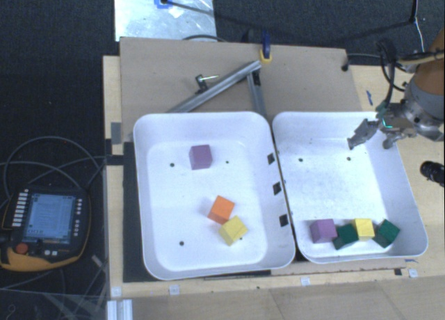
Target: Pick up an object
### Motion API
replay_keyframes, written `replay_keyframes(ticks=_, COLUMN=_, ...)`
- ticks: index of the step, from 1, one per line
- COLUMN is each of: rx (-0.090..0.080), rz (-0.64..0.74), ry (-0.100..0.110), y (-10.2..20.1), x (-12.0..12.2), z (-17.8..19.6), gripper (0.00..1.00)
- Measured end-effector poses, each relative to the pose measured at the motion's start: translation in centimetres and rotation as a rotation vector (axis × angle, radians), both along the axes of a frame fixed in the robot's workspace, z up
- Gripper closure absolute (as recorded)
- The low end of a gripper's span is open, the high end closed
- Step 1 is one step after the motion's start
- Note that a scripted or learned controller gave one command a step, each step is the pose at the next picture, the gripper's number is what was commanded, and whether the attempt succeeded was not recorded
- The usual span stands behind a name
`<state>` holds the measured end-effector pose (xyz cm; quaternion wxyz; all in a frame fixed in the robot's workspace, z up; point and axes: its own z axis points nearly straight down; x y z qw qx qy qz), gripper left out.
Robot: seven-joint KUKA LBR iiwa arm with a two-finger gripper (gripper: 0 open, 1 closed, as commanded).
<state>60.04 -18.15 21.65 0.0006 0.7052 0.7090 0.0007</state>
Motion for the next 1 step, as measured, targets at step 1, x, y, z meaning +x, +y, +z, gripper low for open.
replay_keyframes(ticks=1, rx=0.0, rz=0.0, ry=0.0, y=0.0, x=0.0, z=0.01, gripper=0.0)
